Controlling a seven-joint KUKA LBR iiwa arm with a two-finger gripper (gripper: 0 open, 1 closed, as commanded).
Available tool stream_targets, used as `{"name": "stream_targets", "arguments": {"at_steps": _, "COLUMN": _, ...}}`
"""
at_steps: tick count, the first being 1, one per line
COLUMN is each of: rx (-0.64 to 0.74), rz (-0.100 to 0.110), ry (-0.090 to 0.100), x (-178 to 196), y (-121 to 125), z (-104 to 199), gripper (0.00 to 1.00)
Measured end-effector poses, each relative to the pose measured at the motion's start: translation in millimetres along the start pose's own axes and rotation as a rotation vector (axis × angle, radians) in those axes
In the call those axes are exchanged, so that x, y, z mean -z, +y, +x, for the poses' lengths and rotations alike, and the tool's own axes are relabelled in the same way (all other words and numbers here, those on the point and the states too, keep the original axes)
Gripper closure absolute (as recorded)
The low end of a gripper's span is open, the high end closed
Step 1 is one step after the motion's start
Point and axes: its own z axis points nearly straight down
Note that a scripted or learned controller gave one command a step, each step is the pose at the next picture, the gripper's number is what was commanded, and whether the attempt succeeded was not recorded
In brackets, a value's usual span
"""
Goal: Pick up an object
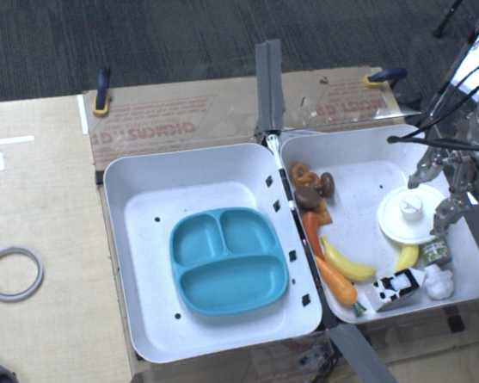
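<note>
Mirrored red lettering on the cardboard [213, 116] behind the bins is unreadable. The gripper [438, 197] hangs with fingers spread open, grasping nothing, just beside the white lid [407, 214] in the right bin [353, 159]. There lie two bananas [345, 262], two carrots [335, 281]; the left bin [142, 242] holds one blue plate [228, 260]

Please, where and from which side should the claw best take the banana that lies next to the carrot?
Probably at the middle of the banana, coming from above. It lies flat and curved, its left end near the carrot; the fingers should close across its narrow width, where both sides look free.
</note>
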Motion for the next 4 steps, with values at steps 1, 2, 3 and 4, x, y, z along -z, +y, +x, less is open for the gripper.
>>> {"name": "stream_targets", "arguments": {"at_steps": 1, "rx": -0.183, "rz": 0.004, "ry": -0.014, "x": -103.3, "y": 49.6, "z": 41.6, "gripper": 0.00}}
{"name": "stream_targets", "arguments": {"at_steps": 2, "rx": -0.123, "rz": 0.001, "ry": -0.002, "x": -31.7, "y": -22.1, "z": -15.5, "gripper": 0.00}}
{"name": "stream_targets", "arguments": {"at_steps": 3, "rx": -0.170, "rz": -0.001, "ry": -0.017, "x": -100.6, "y": -9.5, "z": 12.9, "gripper": 0.00}}
{"name": "stream_targets", "arguments": {"at_steps": 4, "rx": -0.227, "rz": 0.012, "ry": -0.044, "x": -107.4, "y": 47.6, "z": 48.7, "gripper": 0.00}}
